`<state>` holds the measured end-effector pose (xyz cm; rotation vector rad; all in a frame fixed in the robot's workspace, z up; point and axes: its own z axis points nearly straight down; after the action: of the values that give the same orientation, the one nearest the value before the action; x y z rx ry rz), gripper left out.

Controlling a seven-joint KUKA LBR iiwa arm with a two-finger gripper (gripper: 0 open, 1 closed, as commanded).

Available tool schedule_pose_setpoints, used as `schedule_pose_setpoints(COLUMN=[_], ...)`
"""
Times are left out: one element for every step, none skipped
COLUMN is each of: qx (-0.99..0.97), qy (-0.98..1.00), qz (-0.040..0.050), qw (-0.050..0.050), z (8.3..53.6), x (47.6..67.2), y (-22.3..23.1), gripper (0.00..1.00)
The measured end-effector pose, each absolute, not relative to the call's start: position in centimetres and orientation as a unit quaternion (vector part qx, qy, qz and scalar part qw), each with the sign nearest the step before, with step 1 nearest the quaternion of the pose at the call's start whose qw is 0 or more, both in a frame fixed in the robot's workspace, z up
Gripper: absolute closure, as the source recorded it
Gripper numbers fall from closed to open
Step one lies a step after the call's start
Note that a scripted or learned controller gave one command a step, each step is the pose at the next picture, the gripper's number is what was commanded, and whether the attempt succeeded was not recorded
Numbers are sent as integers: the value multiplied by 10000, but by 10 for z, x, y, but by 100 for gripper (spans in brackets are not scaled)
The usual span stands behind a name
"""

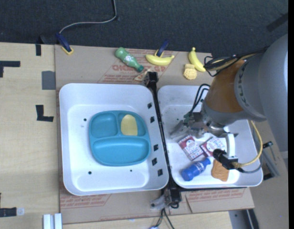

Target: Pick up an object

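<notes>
The gripper (181, 126) is seen low in the right bin (242, 179), near its left wall, under the grey arm (261, 87); whether it is spread or pressed together cannot be told. Just beside it, toward the front, lie a red-and-white packet (191, 147), a second packet (215, 145), a blue bottle (194, 170) and an orange piece (220, 171). In the left bin (70, 128) a blue tray (113, 147) is set, with a yellow item (129, 125) in its upper right compartment. Behind the bins, a green bottle (128, 59), two bananas (159, 59) and a corn piece (189, 72) rest on the bench.
</notes>
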<state>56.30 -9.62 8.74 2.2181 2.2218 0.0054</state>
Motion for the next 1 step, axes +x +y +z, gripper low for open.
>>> schedule_pose_setpoints(qx=[7070], qy=[7072], qz=[19], qw=[44], z=[98], x=[564], y=[-98], gripper=[100])
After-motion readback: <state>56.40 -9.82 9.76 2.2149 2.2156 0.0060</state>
